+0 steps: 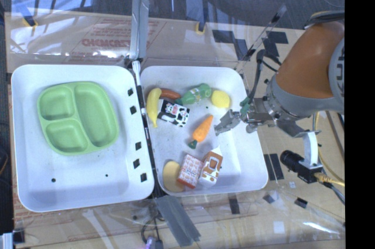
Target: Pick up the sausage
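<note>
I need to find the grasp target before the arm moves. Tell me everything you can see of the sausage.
The sausage is a small reddish-brown, rod-shaped toy, smooth like plastic. It lies flat in the right bin, near the far wall, running roughly left to right. Its left end is tucked against or behind the banana, and the black-and-white carton sits just in front of it, so part of it is hidden. The gripper is apart from it, to its right.

Bulky grey arm (304, 102) with broad orange band (309, 63), slim metallic hand (225, 123), black cabling.
</note>
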### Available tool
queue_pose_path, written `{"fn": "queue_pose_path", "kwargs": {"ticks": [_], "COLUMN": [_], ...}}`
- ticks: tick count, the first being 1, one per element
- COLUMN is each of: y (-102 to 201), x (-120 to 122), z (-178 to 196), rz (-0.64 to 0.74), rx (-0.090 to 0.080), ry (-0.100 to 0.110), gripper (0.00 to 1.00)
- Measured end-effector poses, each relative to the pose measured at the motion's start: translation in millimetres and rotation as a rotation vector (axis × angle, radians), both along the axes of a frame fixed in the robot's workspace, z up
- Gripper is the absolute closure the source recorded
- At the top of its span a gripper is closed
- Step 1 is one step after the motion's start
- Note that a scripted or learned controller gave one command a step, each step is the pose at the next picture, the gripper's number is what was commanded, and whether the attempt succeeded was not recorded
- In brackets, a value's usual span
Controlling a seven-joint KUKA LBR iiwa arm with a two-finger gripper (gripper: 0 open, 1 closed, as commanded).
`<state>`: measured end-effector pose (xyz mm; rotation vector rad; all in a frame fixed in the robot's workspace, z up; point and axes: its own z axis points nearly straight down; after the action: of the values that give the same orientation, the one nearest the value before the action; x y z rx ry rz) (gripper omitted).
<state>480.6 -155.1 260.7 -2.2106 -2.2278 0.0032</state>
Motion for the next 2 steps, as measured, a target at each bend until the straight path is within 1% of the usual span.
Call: {"fn": "queue_pose_path", "kwargs": {"ticks": [1,2], "y": [16.0,-3.9], "x": [3.5,55.9], "z": [82.7,-106.2], "rz": [0.141,0.168], "rx": [-0.001,0.001], "ry": [-0.004,0.002], "gripper": [0.00,0.00]}}
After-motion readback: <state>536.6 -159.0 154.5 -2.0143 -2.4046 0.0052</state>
